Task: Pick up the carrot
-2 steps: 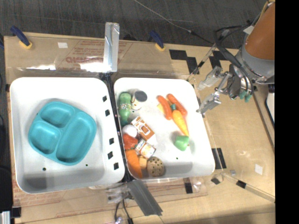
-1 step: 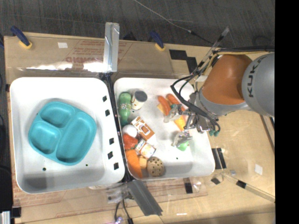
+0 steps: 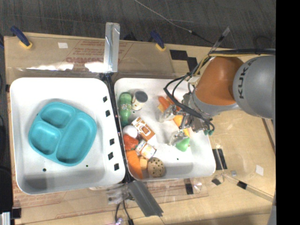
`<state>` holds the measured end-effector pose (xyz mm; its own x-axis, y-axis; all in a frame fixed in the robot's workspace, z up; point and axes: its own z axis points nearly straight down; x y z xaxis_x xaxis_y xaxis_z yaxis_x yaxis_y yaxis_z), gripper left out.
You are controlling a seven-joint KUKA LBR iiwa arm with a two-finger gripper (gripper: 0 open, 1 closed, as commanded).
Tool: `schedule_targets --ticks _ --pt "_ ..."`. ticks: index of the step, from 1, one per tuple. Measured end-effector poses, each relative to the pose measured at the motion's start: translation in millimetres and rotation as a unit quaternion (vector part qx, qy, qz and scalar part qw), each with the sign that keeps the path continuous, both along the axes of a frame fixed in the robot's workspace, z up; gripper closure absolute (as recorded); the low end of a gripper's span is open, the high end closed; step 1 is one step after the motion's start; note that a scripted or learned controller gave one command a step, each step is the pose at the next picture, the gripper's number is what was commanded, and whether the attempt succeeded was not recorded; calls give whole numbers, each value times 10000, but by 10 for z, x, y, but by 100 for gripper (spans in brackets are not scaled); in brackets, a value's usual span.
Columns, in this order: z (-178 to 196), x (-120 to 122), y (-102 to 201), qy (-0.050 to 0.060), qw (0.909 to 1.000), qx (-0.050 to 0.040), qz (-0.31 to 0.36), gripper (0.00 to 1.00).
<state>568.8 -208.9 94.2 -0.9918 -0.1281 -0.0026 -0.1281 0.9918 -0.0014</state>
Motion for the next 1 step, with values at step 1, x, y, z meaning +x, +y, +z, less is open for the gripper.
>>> schedule_targets --ticks 1 --pt "114 22 18 -20 10000 -3 38 100"
